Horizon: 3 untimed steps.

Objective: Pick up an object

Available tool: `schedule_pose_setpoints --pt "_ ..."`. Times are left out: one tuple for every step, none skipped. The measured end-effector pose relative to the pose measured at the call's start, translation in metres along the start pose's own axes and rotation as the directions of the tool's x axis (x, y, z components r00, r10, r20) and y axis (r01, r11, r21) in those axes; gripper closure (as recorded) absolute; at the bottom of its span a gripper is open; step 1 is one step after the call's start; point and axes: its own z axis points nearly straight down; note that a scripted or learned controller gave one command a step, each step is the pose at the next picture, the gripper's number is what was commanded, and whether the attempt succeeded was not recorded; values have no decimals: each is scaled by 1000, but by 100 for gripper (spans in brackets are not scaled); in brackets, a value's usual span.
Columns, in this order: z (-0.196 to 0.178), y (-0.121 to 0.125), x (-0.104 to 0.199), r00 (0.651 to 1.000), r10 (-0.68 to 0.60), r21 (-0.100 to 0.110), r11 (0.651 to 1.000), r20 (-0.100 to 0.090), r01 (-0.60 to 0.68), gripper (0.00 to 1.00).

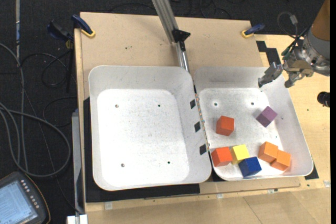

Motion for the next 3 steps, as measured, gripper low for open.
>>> schedule_pose_setpoints --pt "55 9 -1 1000 -2 1 1000 -1 2 0" --pt "117 4 -5 1000 1 3 1000 -1 -1 0" --pt "102 7 -5 1000 1 -7 1000 2 0 100"
